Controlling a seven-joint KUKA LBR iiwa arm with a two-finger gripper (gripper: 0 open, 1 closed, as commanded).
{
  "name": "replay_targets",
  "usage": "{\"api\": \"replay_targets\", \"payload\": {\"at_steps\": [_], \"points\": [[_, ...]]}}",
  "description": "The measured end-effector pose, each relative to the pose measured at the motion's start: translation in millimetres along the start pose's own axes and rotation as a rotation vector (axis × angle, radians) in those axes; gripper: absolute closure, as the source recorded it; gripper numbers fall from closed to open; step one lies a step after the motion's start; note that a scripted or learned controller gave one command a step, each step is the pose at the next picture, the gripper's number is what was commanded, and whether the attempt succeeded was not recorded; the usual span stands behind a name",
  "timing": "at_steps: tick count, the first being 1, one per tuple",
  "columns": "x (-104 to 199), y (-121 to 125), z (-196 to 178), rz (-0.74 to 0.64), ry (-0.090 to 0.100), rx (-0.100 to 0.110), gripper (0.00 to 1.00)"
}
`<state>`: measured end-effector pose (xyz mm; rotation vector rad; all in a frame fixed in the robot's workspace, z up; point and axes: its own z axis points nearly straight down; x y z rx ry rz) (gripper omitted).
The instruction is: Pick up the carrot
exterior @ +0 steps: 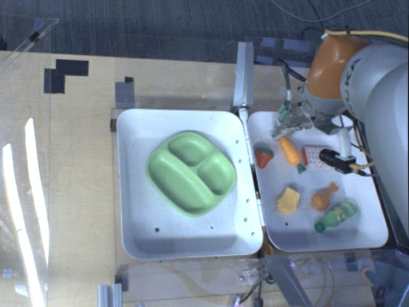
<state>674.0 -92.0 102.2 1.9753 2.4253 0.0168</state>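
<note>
Pale wood bench (70, 171) carried two white bins; the left bin (137, 229) held a green divided plate (191, 172). Within the right bin (370, 232), the carrot (290, 151) lay just below the gripper (289, 124), apparently untouched by its tips; whether the fingers were spread or closed could not be told

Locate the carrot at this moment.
The carrot lies in the upper part of the right bin, between the strawberry and a white packet, just below the gripper.
</note>
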Motion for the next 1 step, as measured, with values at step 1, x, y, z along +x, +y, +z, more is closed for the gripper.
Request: {"api": "replay_targets", "payload": {"at_steps": [1], "points": [[69.1,9.7,-85.2,0.184,0.002,0.009,1.0]]}}
